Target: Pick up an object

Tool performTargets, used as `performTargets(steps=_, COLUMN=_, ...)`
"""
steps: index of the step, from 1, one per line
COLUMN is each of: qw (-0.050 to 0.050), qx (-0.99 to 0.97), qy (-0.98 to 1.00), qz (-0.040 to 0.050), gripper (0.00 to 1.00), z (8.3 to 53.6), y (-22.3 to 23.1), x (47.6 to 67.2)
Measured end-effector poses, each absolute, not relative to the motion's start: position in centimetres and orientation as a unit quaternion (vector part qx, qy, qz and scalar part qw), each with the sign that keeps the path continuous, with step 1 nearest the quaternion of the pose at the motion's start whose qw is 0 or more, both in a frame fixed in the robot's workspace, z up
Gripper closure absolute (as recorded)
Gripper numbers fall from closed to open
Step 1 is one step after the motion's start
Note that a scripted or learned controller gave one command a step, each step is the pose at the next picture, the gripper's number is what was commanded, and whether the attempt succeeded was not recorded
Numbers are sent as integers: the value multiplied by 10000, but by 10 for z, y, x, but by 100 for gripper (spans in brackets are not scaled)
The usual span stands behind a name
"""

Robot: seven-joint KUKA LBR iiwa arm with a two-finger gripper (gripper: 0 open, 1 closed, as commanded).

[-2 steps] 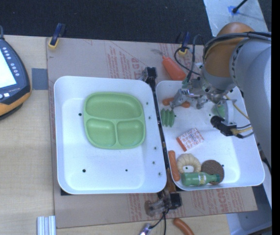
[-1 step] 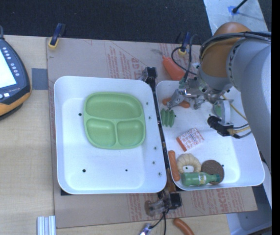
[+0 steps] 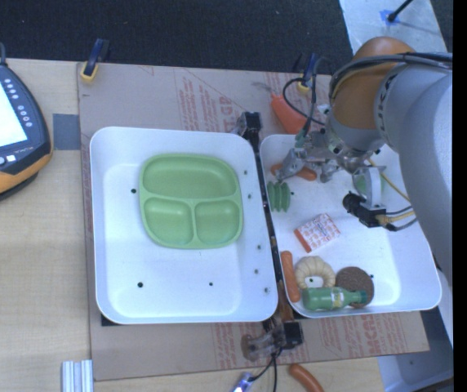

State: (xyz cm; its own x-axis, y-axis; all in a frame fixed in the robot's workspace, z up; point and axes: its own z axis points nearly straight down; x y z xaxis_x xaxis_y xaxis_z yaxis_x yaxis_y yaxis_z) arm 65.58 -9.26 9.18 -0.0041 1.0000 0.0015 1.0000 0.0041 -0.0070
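My gripper [image 3: 309, 158] is low over the far left corner of the right bin [image 3: 409, 260]. A small orange piece [image 3: 292, 171] lies directly under it, and I cannot make out whether it is held. Elsewhere in that bin lie a green ridged item [image 3: 279, 196], a red and white packet [image 3: 318, 231], an orange stick [image 3: 286, 265], a pale ring-shaped pastry [image 3: 313, 269], a brown round cookie [image 3: 354, 282] and a green bottle [image 3: 332, 299] on its side.
The left bin [image 3: 111, 243] holds a green divided plate [image 3: 191, 200]. An orange object [image 3: 286, 113] lies on the board behind the right bin, another orange one [image 3: 307, 376] in front. A teach pendant [image 3: 1, 133] rests at the far left.
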Motion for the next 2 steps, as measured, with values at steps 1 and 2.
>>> performTargets(steps=1, qw=26, qx=-7056, qy=-7086, qz=17, gripper=0, z=94, y=-92, x=656)
performTargets(steps=2, qw=6, qx=-7063, qy=-7079, qz=8, gripper=0, z=129, y=-136, x=656)
